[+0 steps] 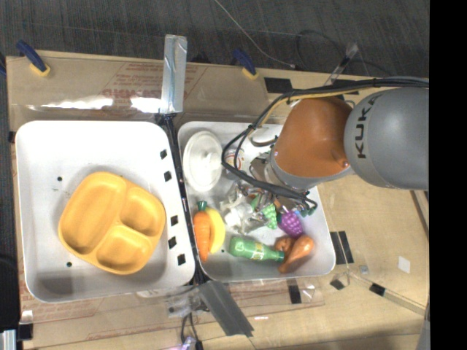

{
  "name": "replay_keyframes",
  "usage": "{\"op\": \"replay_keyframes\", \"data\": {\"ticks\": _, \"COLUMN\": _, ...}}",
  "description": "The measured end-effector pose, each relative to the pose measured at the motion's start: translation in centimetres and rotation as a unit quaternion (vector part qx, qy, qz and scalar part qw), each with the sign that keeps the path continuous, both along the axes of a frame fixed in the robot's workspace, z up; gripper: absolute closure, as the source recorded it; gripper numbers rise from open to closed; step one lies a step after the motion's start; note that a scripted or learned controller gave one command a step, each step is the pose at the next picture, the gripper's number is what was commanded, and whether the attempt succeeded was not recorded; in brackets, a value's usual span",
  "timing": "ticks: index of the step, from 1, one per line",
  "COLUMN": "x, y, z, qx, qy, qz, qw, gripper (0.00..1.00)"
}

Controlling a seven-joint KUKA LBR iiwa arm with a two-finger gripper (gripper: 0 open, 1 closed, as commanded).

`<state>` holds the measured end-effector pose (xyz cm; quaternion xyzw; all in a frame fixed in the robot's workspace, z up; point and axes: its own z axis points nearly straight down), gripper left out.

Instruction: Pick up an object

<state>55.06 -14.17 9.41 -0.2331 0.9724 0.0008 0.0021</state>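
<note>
Yellow divided tray (112, 222) in left bin (36, 144)

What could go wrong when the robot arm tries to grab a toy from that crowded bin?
1. The toys lie packed close: the purple grapes, green bottle and brown drumstick nearly touch, so the gripper may catch two or push them aside.
2. The carrot and banana sit against the bin wall, leaving little room for a grasp there.
</note>
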Motion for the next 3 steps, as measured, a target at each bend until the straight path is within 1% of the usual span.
{"op": "replay_keyframes", "data": {"ticks": 1, "x": 0.1, "y": 2.3, "z": 17.1, "qx": -0.0037, "qy": -0.006, "qz": 0.026, "qw": 0.9996, "gripper": 1.0}}
{"op": "replay_keyframes", "data": {"ticks": 2, "x": 3.4, "y": 2.1, "z": 18.5, "qx": -0.0022, "qy": 0.0, "qz": 0.039, "qw": 0.9992, "gripper": 1.0}}
{"op": "replay_keyframes", "data": {"ticks": 3, "x": -6.6, "y": -1.4, "z": 10.3, "qx": -0.0007, "qy": 0.004, "qz": 0.024, "qw": 0.9997, "gripper": 1.0}}
